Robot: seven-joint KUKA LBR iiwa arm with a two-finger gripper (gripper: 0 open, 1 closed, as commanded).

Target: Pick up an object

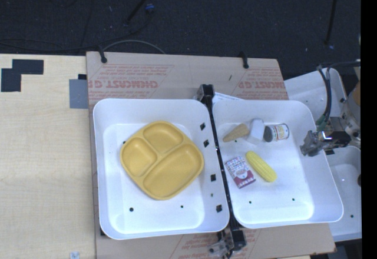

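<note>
The claw (312,145) is seen at the right bin's (294,211) three o'clock rim; its state cannot be told. A corn cob (261,166), red packet (240,170), small jar (277,132) and cone (236,132) are scattered inside. A yellow tray (162,159) is held by the left bin (118,216).

A yellow divided tray (162,159) lies in the left bin (112,205). The right bin (294,205) holds a corn cob (261,166), a red-and-white packet (240,170), a small jar (277,132) (on its side) and a tan wedge (236,132). The tool (311,145) hangs at the frame's right, over that bin's right rim.
</note>
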